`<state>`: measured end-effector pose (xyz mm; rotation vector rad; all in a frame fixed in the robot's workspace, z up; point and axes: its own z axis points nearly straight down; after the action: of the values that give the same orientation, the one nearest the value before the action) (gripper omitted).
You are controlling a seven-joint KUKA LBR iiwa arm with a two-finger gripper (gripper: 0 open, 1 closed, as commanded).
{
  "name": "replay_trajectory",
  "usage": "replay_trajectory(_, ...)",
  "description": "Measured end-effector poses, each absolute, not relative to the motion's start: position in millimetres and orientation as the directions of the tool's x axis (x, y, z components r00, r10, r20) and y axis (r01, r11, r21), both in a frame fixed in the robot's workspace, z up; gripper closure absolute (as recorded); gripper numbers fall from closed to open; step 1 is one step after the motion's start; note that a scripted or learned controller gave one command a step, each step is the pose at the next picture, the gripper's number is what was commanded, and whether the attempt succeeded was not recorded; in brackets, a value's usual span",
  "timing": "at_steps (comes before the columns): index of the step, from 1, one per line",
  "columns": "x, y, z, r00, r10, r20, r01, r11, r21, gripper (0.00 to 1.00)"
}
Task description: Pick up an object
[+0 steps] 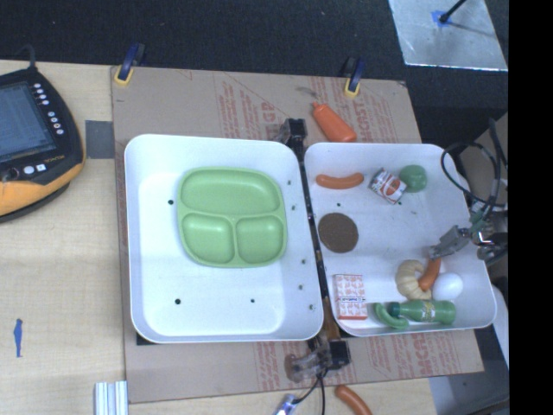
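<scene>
The right bin (363, 210) holds several small objects: a reddish sausage (340, 180), a small red and white can (388, 186), a green ball (413, 177), a brown disc (338, 232), a beige pastry (410, 279), an orange carrot piece (429, 274), a white egg (448, 286), a green bottle (415, 313) and a red and white packet (349, 296). My gripper (449, 242) reaches in low at the bin's right edge, just above the carrot piece and the egg. Nothing shows in its grasp.
The left bin (147, 292) carries a green divided plate (232, 215). An orange object (333, 124) lies on the cardboard behind the bins, another (352, 399) in front. A teach pendant (34, 141) sits at far left. Black cables (471, 188) loop at the right rim.
</scene>
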<state>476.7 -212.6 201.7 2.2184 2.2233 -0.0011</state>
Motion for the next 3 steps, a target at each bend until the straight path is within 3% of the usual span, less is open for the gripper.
replay_trajectory(1, 552.5, -211.7, 170.0, -0.006, 1.000, -0.001, 1.000, 0.006, -0.003, 0.00)
replay_trajectory(2, 562.2, -166.3, 200.0, -0.005, 1.000, 0.000, 1.000, 0.005, -0.002, 0.00)
replay_trajectory(3, 562.1, -167.2, 210.1, -0.008, 1.000, -0.001, 1.000, 0.008, -0.003, 1.00)
